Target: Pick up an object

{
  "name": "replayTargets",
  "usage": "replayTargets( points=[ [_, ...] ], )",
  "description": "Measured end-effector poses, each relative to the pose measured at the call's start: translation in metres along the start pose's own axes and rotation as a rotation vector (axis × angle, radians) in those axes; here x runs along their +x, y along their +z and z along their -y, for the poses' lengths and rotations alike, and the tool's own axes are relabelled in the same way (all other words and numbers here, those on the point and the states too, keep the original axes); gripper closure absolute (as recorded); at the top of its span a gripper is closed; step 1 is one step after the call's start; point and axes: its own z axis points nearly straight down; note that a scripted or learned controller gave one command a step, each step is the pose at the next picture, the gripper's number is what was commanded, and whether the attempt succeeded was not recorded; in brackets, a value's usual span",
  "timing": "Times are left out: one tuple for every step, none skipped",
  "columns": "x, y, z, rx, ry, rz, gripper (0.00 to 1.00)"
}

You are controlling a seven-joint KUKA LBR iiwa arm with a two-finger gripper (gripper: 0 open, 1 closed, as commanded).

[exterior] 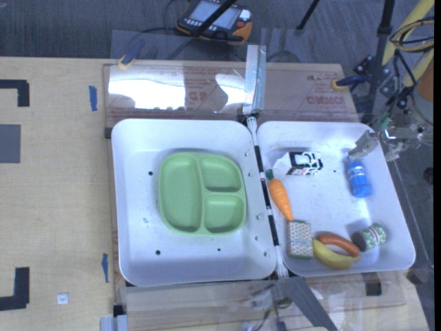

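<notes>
A: Right bin: blue bottle near far-right wall, toy carrot by the divider, banana with a red sausage on top at the near edge, patterned block beside them, small green-white can, black-and-white toy. Left bin: green divided plate.

B: Gripper?

A: At right bin's far-right corner, just above the bottle. Open or clenched: cannot tell. Nothing seen between its tips.

B: Risks?

A: Probably going for the bottle. Round and lying close to the wall, so likely to roll or slip out. Could clip the rim on descent. Sausage-banana stack prone to shifting if picked.
</notes>
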Motion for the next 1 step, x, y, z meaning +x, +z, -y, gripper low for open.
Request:
replayTargets(
  points=[
    [0.0664, 0.0084, -0.03, -0.003, -0.119, 0.001, 0.0]
  ],
)
